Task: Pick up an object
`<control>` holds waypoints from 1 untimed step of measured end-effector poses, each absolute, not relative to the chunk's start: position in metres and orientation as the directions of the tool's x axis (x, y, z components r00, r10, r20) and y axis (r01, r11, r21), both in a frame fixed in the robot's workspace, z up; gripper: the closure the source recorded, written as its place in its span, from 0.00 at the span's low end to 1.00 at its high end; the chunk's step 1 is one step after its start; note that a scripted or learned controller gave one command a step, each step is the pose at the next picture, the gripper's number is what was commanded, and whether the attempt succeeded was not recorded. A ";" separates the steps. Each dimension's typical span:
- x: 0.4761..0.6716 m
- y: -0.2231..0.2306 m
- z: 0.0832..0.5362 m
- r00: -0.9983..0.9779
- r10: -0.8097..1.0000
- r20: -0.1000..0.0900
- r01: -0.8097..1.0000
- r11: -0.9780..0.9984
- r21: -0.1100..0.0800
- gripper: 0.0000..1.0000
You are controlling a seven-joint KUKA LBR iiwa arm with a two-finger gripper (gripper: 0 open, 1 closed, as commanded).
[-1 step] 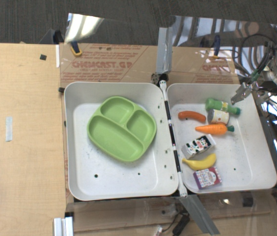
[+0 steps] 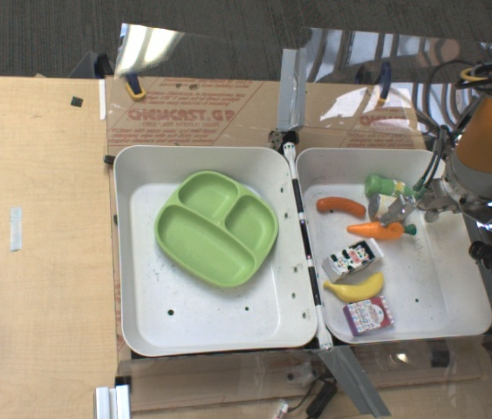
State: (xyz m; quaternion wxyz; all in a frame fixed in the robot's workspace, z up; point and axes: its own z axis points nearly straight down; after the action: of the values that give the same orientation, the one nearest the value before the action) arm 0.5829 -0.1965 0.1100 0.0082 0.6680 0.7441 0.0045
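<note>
My gripper [image 2: 398,209] hangs low in the right bin [image 2: 455,321], reaching in from the right on the grey arm with its orange band [image 2: 488,138]. Its fingers look open, with nothing between them. Just below the fingertips lies an orange carrot [image 2: 375,230] with a green end. A green toy [image 2: 383,186] sits just up and left of the gripper. Left of it lies a red-orange sausage [image 2: 340,205]. Nearer the front are a black-and-white carton [image 2: 353,258], a yellow banana [image 2: 357,287] and a purple packet [image 2: 368,315].
The left bin [image 2: 141,321] holds a green divided plate [image 2: 217,227]. A ridge [image 2: 303,234] separates the two bins. Cables and arm parts [image 2: 490,243] crowd the right bin's right wall. Cardboard [image 2: 194,107] lies behind the bins.
</note>
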 end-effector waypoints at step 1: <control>0.637 -0.204 0.092 -0.081 0.997 -0.001 0.997 0.081 0.000 0.00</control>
State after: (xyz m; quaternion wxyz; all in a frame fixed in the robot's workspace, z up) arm 0.6371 -0.2042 0.0916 0.0006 0.6779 0.7351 -0.0004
